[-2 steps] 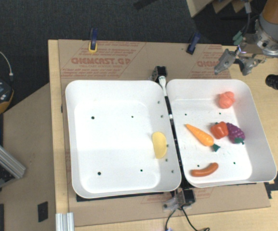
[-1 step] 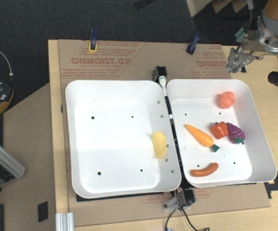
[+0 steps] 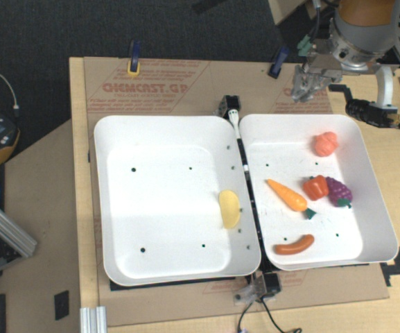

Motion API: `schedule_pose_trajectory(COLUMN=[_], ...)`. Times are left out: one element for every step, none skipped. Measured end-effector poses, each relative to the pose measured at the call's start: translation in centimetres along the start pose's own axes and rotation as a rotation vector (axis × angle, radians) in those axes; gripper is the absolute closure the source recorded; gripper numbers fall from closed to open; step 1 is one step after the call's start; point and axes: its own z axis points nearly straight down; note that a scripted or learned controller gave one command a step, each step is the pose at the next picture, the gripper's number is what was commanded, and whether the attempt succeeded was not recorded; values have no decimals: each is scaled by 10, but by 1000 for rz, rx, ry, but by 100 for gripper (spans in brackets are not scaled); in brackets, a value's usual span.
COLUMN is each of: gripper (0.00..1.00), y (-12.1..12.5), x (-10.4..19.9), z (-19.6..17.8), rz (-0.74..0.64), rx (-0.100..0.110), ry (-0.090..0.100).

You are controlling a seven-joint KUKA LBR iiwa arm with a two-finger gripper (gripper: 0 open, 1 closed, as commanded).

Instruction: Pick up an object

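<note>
Right bin: pink fruit [image 3: 326, 143], carrot [image 3: 286, 195], red pepper [image 3: 315, 187], grapes [image 3: 339, 191], sausage [image 3: 294, 245]. Left bin: lemon [image 3: 229, 209].

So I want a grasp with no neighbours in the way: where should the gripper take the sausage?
Probably at the middle of the sausage, from straight above, fingers closing across its narrow width. It lies flat and alone near the right bin's front edge, long axis left-right, slightly curved.

The arm [image 3: 366, 12] hangs with its end effector [image 3: 309, 89] pointing down.
</note>
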Motion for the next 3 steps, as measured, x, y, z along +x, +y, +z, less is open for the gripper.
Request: schedule_pose_trajectory(gripper=[100,100,100], y=[-4,-14,0], x=[-155,-86,-23], z=[25,3,-7], rz=[18,2,1], rx=[-1,1,-4], ry=[-8,0,-1])
